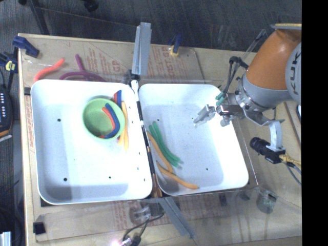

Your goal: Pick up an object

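My gripper (203, 114) hangs over the upper right part of the right bin (225, 173), its fingers spread open with nothing between them. Down and to the left of it, green sticks (165, 144) lie slantwise near the bin's left wall. Orange sticks (174, 176) lie below them toward the front left corner. In the left bin (61, 183) a green bowl (100, 118) holds red and blue curved pieces. Orange and yellow sticks (124, 132) lie along the bowl's right side.
A metal divider bar (140, 50) rises behind the seam between the bins. An orange tool (48, 69) and a purple cable (82, 75) lie on the bench behind the left bin. The bench's wooden edge runs behind both bins.
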